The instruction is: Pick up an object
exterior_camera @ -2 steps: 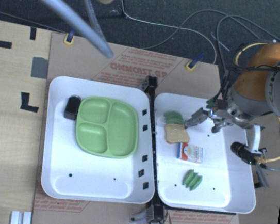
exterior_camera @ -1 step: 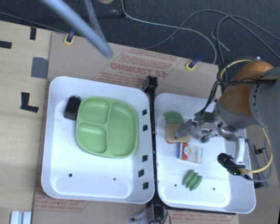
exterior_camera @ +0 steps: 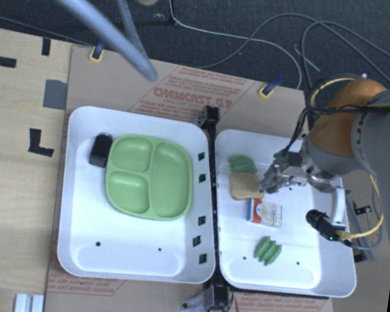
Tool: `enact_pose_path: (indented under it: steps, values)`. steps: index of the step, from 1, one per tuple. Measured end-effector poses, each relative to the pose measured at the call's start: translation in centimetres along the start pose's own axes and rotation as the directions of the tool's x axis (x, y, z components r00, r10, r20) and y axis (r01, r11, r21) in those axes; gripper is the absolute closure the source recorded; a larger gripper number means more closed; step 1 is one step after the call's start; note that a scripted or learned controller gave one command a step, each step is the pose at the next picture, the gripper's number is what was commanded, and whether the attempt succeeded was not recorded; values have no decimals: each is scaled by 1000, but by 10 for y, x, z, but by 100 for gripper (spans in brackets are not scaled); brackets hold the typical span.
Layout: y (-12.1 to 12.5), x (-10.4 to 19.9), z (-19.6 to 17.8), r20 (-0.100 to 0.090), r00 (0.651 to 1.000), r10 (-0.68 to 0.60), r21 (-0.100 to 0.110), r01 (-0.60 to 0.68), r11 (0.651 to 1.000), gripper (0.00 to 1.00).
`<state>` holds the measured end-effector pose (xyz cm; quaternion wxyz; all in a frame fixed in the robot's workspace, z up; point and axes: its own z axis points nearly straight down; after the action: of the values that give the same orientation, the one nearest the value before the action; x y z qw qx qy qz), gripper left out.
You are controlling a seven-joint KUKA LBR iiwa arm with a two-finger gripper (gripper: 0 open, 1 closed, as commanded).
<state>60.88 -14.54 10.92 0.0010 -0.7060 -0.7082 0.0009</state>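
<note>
A: Item one, left bin [exterior_camera: 77, 192]?
B: Black block [exterior_camera: 100, 150] against the left wall, touching or just beside the green tray [exterior_camera: 150, 178]. The tray has three compartments, sits flat and fills the bin's middle; open floor lies only along the near edge

A: Why note that?
B: The block is wedged between wall and tray, so I judge it a poor pick; little room for a finger on either side

A: Item two, right bin [exterior_camera: 336, 278]?
B: Green leaf [exterior_camera: 242, 164] near the far left corner. Tan piece [exterior_camera: 246, 187] just below it, the two touching or nearly so. Small carton [exterior_camera: 265, 213], red, white and blue, lying flat near the centre. Green pod [exterior_camera: 267, 250] alone toward the near edge, apart from the rest

A: Pincer?
B: Pincer [exterior_camera: 273, 179] low over the right bin, at the tan piece's right edge, between it and the carton. The arm [exterior_camera: 343, 137] comes in from the right. Whether its tips are apart or together, cannot tell; nothing seen lifted

A: Likely target?
B: The tan piece, by nearness. The divider wall is close on its left, the leaf crowds it above; free room lies to the right and near side. The pod has the clearest surround
</note>
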Motion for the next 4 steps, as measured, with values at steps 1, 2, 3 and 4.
enact_pose_path:
  steps: [1,2,3,4]
  values:
    - [10,5,-50,0,1000,1,-7,-1,1000,100]
    - [4,2,-109,1,1000,2,-8,-2,1000,100]
    - [5,2,-163,1,1000,2,-8,-2,1000,100]
    - [7,48,-158,-1,1000,-2,-2,2,1000,100]
